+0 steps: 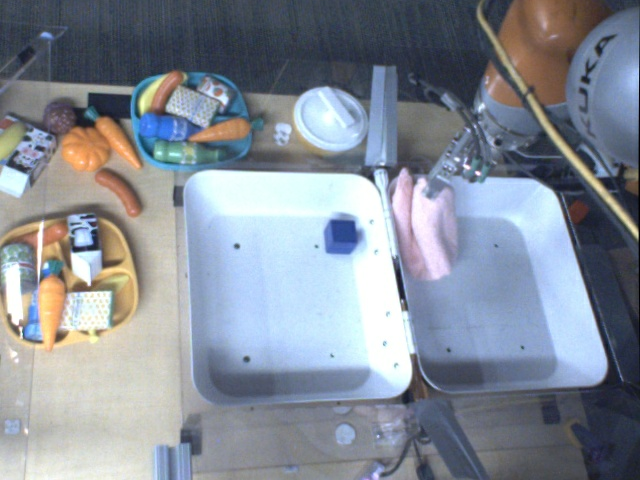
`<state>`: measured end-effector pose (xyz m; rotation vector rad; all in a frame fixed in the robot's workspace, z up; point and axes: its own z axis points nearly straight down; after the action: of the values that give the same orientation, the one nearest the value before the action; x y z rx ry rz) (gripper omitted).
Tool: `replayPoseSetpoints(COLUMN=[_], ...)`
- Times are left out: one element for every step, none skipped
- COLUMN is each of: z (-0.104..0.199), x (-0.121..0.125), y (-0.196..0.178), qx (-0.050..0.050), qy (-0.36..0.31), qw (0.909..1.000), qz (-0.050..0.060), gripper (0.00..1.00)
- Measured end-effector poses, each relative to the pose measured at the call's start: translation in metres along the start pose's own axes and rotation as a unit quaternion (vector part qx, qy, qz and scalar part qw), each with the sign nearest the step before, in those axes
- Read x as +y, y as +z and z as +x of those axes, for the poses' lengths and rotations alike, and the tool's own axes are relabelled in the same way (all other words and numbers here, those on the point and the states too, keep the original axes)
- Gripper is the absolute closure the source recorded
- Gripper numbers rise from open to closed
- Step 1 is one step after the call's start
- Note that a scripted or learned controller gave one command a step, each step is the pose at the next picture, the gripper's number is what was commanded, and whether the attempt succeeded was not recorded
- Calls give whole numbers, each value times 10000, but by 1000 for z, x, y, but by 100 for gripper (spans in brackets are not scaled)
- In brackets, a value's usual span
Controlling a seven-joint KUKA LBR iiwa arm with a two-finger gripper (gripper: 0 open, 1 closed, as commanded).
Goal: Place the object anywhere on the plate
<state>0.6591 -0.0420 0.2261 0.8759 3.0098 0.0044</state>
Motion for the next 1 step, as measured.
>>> replayPoseSetpoints(z=[39], x=[26], y=[-9], qx=[6], qy=[-1990], qw=[9800], qz=[0], gripper=[100])
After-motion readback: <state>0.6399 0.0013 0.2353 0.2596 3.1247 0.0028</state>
